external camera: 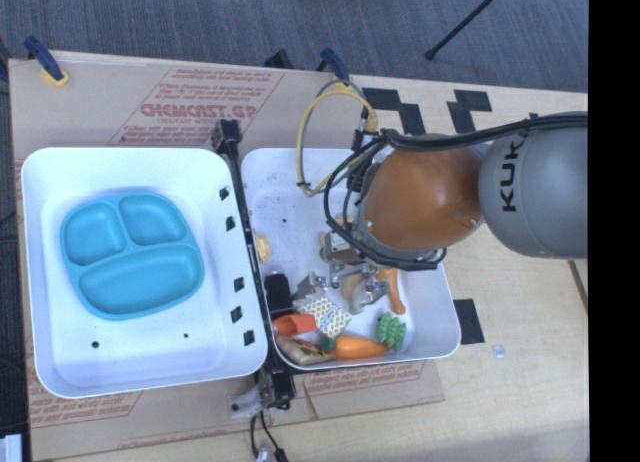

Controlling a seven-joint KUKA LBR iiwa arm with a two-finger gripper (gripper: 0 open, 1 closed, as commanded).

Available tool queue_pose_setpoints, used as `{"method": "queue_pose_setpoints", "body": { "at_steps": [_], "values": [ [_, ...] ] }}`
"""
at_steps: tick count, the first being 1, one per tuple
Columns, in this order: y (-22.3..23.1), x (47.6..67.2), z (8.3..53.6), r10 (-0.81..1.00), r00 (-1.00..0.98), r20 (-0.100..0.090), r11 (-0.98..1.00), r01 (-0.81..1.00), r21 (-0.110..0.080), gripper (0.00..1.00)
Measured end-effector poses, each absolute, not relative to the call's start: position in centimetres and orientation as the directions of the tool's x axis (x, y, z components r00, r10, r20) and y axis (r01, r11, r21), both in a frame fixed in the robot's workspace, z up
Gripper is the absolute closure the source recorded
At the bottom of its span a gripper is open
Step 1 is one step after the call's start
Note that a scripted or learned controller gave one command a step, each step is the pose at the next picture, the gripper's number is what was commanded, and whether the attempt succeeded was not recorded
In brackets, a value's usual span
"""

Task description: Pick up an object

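Note:
My gripper [352,285] hangs low over the right bin [285,200], under the orange wrist band, just above the pile of small toys at the bin's near end. Below it lie a checkered white piece [325,312], a red piece [293,325], an orange carrot [358,348] and a green broccoli [391,331]. An orange stick [396,292] lies just right of the gripper. A black block [277,292] sits to its left, and a small yellow piece [262,246] lies by the left wall. I see nothing clearly held.
The left bin [50,330] holds a blue divided plate [130,253]. The arm's body and cables cover the right bin's middle and right side. Black clips line the wall between the two bins. Cardboard lies under both bins.

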State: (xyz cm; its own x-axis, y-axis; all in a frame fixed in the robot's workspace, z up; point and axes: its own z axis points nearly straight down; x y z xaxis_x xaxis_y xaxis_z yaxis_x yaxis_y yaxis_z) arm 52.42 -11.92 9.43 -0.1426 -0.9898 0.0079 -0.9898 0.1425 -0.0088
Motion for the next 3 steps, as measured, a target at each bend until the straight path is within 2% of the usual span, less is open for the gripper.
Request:
{"method": "queue_pose_setpoints", "body": {
  "at_steps": [1,2,3],
  "values": [
    [-13.4,61.9,9.2,-0.988,0.153,-0.001,-0.153,-0.988,0.001,0.00],
    [-10.5,55.5,9.3,-0.915,0.404,0.008,-0.404,-0.915,0.003,0.00],
    [-13.9,49.5,9.2,-0.673,0.739,0.001,-0.739,-0.673,-0.001,0.00]
  ]
}}
